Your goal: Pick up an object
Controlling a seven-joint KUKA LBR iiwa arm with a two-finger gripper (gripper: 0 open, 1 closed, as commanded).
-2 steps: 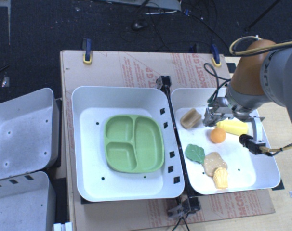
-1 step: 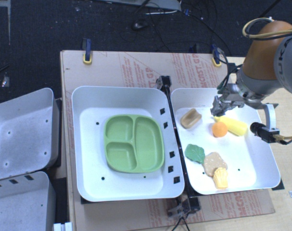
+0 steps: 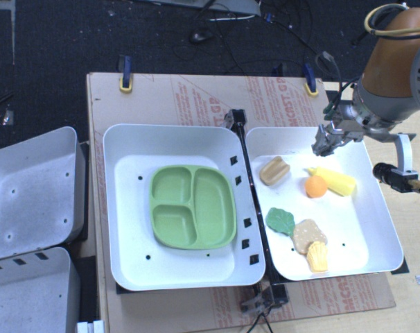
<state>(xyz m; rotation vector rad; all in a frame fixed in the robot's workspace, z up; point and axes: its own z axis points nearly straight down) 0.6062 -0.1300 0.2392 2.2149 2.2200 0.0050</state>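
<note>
The right bin (image 3: 376,252) holds several toy foods: a tan bread piece (image 3: 274,171), an orange ball (image 3: 317,186), a yellow corn-like piece (image 3: 335,181), a green leaf (image 3: 281,220), a beige piece (image 3: 308,235) and a small yellow piece (image 3: 318,257). My gripper (image 3: 326,144) hangs over the bin's far edge, above and just behind the yellow corn-like piece. I see nothing between its dark fingers.
The left bin (image 3: 120,186) holds a green divided tray (image 3: 193,207). A black divider (image 3: 248,193) runs between the bins. Blue clamps (image 3: 126,73) (image 3: 310,78) hold the board's far edge. White bin lids (image 3: 30,186) lie at the left.
</note>
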